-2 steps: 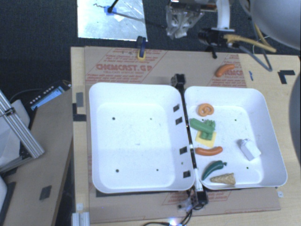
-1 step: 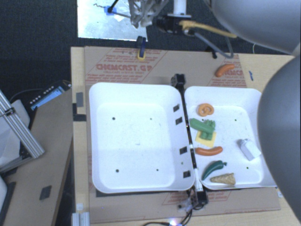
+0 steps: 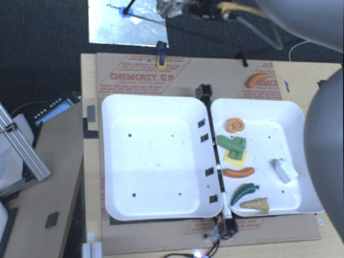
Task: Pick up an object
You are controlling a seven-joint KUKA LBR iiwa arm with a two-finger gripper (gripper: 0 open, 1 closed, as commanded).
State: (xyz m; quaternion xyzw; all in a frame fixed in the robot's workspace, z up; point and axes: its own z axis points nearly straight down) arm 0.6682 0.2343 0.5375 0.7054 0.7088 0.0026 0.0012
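Above bench, hand [image 3: 171, 4]; right bin [image 3: 293, 117] holds sausage [image 3: 238, 172].

We count two shallow white plastic bins [image 3: 153, 104], two orange toy sausages [image 3: 238, 172] (one lies outside, on the board), and two green toy vegetables [image 3: 231, 142].

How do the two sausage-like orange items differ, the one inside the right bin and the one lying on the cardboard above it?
The sausage in the right bin lies nearly level, below the yellow block; the sausage on the cardboard lies at a slant outside both bins. The one in the bin looks redder and longer and thinner; the one on the cardboard looks more orange and stubbier. Both are small, rounded, elongated toy foods.
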